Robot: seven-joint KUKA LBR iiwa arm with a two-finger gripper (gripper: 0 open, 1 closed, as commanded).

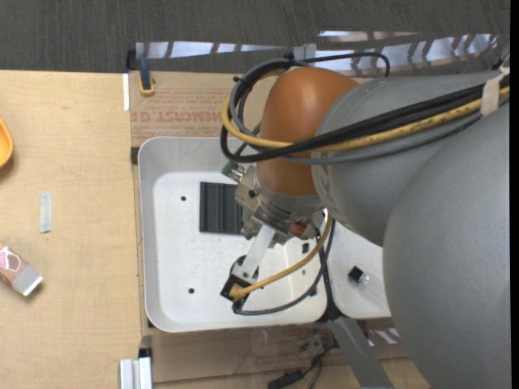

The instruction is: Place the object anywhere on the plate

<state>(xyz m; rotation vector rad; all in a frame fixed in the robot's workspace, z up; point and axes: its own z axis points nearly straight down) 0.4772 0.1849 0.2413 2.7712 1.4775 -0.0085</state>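
- From the camera above the bench, we see the grey arm (438,217) with its orange band (300,128) reaching in from the right and covering much of the two bins.
- The claw (272,217) hangs below that band over the left shallow white bin (154,241). The wrist hides it, so we cannot tell whether it is wide, narrow or holding anything.
- A black ribbed rectangular block (217,207) lies flat on the floor of the left bin, in its upper half. Its right edge runs under the wrist, just beside the claw.
- In the right white bin (365,298), partly covered by the arm, a small dark thing (354,275) sits on the floor, too small for us to name.
- On the tan wooden bench (73,322), left of the bins, we find a small grey strip (45,212), a pink and white wrapped piece (18,271) and, at the edge, an orange curved thing (4,146).
- A brown cardboard sheet with red lettering (182,108) lies behind the left bin.
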